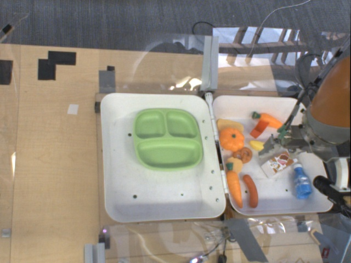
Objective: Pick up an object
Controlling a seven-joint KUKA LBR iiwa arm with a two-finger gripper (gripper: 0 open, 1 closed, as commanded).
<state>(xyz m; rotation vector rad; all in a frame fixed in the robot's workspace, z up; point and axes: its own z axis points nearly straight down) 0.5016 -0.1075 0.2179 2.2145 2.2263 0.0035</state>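
At the near edge of the right bin (241, 104) lay a toy carrot (235, 186) and a sausage (251, 190), side by side. Beyond them sat a small pumpkin (232, 139), an orange wedge-shaped piece (265, 124), a white carton (278, 164) and a blue bottle (301, 183). The gripper (276, 143) hovered low between the wedge and the carton; whether it was spread or closed could not be determined. The left bin (115, 201) held a green divided plate (167, 138).

Toy foods in right bin (241, 104) — pumpkin (232, 140), carrot (235, 186), sausage (252, 190), blue bottle (301, 182) lying flat.
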